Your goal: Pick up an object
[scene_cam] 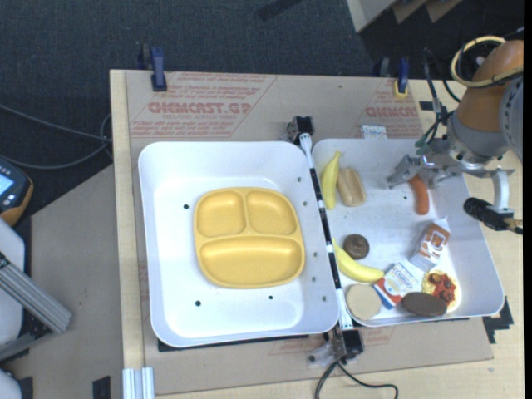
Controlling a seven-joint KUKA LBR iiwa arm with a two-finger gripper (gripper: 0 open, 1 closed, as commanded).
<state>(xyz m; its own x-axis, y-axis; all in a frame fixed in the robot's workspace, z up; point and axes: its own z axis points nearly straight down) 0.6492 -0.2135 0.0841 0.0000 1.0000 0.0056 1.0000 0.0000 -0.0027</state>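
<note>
Right bin (490, 285): sausage (421, 196) beneath pincer (422, 169).

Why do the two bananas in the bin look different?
The upper banana stands nearly straight up and down by the divider, while the lower banana lies slanted and curves more. The upper banana is beside a hot dog bun; the lower banana is near a brown round cookie. Both are yellow and lie in the right bin.
</note>
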